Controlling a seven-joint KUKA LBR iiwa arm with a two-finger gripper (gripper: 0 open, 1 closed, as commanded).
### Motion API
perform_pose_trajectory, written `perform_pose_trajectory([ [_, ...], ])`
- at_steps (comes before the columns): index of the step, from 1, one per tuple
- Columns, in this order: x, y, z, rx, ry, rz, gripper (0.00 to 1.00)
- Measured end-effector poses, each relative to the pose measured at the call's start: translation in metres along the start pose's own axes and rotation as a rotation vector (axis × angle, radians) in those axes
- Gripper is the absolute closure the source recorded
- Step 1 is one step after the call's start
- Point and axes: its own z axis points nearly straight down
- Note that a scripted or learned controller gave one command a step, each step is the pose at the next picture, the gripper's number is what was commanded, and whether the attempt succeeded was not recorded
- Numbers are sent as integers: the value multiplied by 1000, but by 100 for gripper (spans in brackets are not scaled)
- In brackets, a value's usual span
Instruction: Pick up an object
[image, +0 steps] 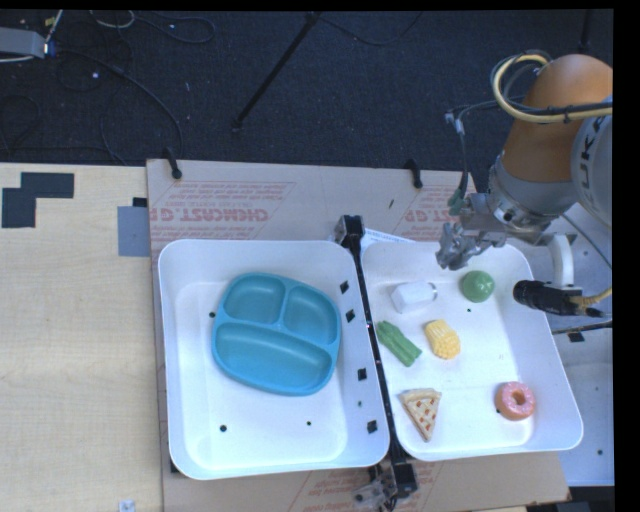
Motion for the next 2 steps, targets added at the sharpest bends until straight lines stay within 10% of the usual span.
perform_pose_trajectory([
  [2, 96, 12, 10, -1, -1, 0, 100],
])
